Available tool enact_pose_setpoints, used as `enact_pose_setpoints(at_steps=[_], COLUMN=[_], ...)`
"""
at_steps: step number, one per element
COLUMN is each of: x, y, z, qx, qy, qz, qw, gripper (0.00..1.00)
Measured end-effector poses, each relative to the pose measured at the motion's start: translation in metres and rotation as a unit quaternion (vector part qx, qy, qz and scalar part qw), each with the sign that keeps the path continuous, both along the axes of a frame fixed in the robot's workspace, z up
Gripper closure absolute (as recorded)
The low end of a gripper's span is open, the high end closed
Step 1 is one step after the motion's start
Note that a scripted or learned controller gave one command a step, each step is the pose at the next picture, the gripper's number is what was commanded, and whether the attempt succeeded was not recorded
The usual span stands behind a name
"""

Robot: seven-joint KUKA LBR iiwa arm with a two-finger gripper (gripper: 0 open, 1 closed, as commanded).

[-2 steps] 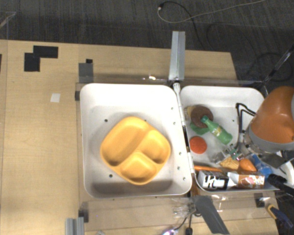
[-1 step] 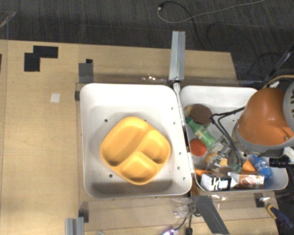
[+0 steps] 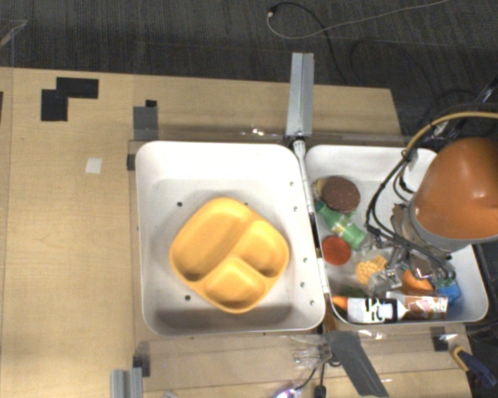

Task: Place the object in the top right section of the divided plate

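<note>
I'm taking the task's thing to be one of the small items lying in the right-hand shallow white bin (image 3: 480, 301); which one the program is after I cannot tell. The claw (image 3: 396, 274) is hanging low over that bin's near half, among a yellow knobbly corn-like piece (image 3: 368, 269), a small red round piece (image 3: 336, 251) and an orange piece (image 3: 416, 281) just beside it. Whether the claw is apart, together or clamped on anything, I cannot tell: the wrist and cables are hiding it.

I'm judging that the relation that matters is this: the yellow plastic three-section divided plate (image 3: 229, 254) is lying in the left-hand white bin (image 3: 153, 181), well apart from the claw, across the wall the two bins share. It is sitting turned at a slant, so its top right section (image 3: 262, 247) is the pocket nearest that wall, and nearest the arm (image 3: 465, 191).

A brown round disc (image 3: 341, 193) and a green bottle-shaped piece (image 3: 342, 226) are resting toward the right bin's far edge, and a black-and-white labelled packet (image 3: 394, 308) along its near edge.
</note>
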State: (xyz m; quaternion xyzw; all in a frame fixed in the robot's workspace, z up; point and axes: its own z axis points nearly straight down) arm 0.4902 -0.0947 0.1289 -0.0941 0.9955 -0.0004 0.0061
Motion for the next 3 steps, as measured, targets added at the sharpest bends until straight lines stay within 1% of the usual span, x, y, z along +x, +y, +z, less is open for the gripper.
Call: enact_pose_setpoints(at_steps=[1, 2, 3], x=[0.007, 0.01, 0.033], y=[0.006, 0.013, 0.007], z=[-0.037, -0.037, -0.024], qx=[0.0001, -0.004, -0.0037], qy=[-0.004, -0.006, 0.001], qz=[0.02, 0.276, 0.443], qw=[0.9998, 0.9612, 0.8967], gripper=[1.0, 1.0, 1.0])
